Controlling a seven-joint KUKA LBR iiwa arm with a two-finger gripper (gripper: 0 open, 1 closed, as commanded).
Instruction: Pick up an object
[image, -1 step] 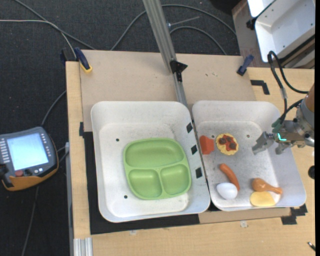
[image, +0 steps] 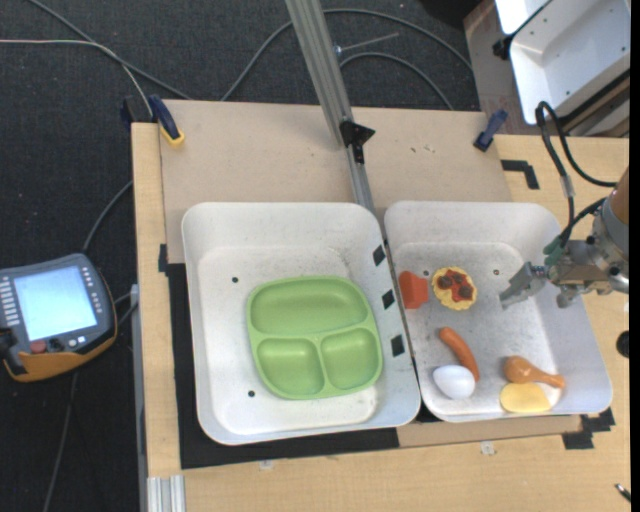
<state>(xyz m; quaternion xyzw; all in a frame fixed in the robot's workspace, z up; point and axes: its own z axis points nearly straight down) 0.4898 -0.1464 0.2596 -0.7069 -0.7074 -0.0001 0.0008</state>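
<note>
Right now my gripper (image: 522, 285) hangs released over the right bin (image: 575, 330), holding nothing; next I'd descend onto the toy carrot (image: 458, 350).

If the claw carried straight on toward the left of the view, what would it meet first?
Probably the small pizza toy, which lies roughly in line left of the claw in the right bin. Its height above the bin is unclear, so it might pass over.

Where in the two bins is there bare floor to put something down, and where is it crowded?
Free: the left bin around the green tray, widest along its back; the right bin's back strip. Crowded: the right bin's front, with carrot, egg, drumstick and lemon. The gripper hangs over its right side.
</note>
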